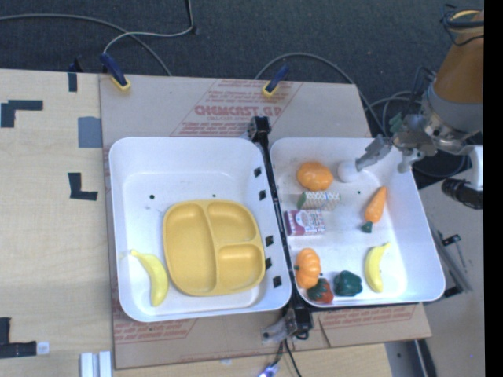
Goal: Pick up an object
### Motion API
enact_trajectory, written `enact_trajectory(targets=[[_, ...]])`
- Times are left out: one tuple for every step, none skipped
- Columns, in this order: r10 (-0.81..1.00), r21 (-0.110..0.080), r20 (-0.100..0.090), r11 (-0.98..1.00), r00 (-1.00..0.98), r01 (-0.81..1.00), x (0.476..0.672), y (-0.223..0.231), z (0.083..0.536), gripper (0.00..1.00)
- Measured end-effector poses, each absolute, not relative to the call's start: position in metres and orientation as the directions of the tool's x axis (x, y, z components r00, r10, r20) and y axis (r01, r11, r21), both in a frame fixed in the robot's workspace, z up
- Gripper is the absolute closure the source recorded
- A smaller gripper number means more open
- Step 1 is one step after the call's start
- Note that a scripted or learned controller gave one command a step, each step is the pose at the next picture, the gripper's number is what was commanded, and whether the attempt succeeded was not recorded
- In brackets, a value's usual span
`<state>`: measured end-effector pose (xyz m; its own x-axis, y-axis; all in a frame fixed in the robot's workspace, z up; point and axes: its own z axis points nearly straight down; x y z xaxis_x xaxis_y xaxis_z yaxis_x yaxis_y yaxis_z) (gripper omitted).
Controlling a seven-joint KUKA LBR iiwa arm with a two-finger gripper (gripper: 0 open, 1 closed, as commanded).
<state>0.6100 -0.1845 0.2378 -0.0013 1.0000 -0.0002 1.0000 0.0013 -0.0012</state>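
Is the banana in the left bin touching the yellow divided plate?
Cannot tell. In the camera view the banana lies along the lower left rim of the yellow plate, with no white bin floor plainly showing between them, and no clear contact either.

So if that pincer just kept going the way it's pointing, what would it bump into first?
Probably the small white round object just ahead of the pincer, with the orange fruit beyond it. Height is hard to judge from above, so the pincer might pass over them.
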Motion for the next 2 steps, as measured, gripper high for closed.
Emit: enact_trajectory(targets=[[1.000, -0.002, 0.001, 0.002, -0.002, 1.000, 0.628, -0.122, 0.196, 0.00], [1.000, 0.003, -0.001, 0.002, -0.002, 1.000, 0.655, -0.100, 0.086, 0.00]])
